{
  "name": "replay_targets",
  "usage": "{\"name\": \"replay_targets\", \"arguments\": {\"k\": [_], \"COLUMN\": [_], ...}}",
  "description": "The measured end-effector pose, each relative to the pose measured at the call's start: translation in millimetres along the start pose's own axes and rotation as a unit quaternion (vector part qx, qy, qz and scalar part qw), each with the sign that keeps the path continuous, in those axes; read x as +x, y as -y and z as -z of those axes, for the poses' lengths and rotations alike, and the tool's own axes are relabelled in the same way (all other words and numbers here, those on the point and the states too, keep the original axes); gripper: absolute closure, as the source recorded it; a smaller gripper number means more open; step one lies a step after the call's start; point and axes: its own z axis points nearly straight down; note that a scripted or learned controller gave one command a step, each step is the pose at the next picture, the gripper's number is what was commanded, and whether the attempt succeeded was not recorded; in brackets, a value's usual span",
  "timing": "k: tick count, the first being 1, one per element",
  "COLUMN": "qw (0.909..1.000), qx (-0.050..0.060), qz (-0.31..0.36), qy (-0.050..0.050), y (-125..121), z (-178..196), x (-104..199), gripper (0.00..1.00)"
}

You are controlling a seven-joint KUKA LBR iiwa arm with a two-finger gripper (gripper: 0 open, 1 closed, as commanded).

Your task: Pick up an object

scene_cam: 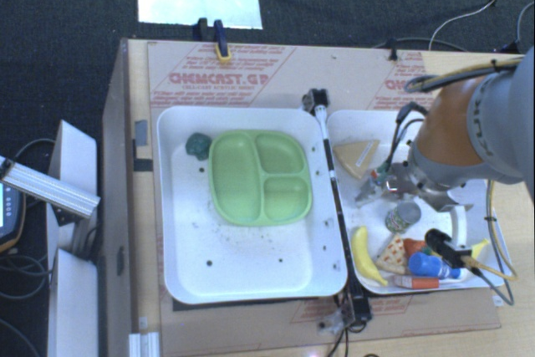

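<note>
The tool point(374, 186) is seen low over the right bin point(376, 123), between a tan wedge point(358, 156) just beyond it and a tin can point(403, 217) just beside it on the near side. Whether the tool is apart or together cannot be told from this slant, and nothing is seen clamped in it. No one object is named by the task; the wedge and the can are judged the likeliest targets, as they lie closest.

Several failures could be expected. The wedge lies flat and thin, so it could be slid along the bin floor rather than lifted. The can looks smooth and round, so it could be squeezed out sideways or tipped if it is taken off centre. The near corner is crowded: a banana point(364, 255), a patterned triangular piece point(391, 253) and a blue item point(425, 265) lie close together, so a neighbour could be knocked or caught along with the target. The bin wall could also be struck on a low approach.

"CHEMCAST GP" is printed in red on the brown sheet point(251, 71) covering the surface; the print is repeated at the right, partly hidden by the arm. No label can be read on the can
</note>
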Motion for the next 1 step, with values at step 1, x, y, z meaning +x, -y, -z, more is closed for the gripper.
{"name": "replay_targets", "arguments": {"k": [1], "qw": [1.0000], "qx": [0.001], "qz": [-0.002], "qy": [0.001], "y": [20.6], "z": [-0.2], "x": [-28.2], "gripper": [0.00]}}
